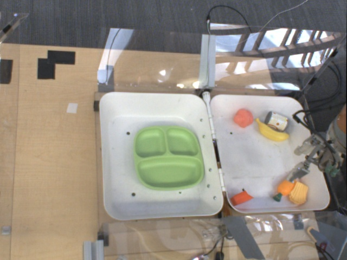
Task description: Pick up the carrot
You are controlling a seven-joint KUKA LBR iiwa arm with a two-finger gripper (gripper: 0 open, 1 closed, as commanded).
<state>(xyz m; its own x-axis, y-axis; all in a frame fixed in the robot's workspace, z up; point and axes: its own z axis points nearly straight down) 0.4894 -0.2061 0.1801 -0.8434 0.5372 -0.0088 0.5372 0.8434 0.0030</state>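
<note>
Overhead, camera view: two white bins side by side on a wooden bench [49, 145]; left bin [116, 145] holds a green divided plate [168, 157] at its centre; right bin [260, 161] holds a red-pink rounded item [244, 118] at upper left, a banana [272, 131] with a small white-and-dark object [277, 121] touching its upper side, a small orange-red piece [242, 197] at the lower left corner, the carrot [285, 189] at lower right with green at its lower-left end, and a yellow block [299, 193] touching its right side; gripper [312, 158] at the right rim, above the carrot; nothing seen between its fingers; how far open cannot be told.
</note>
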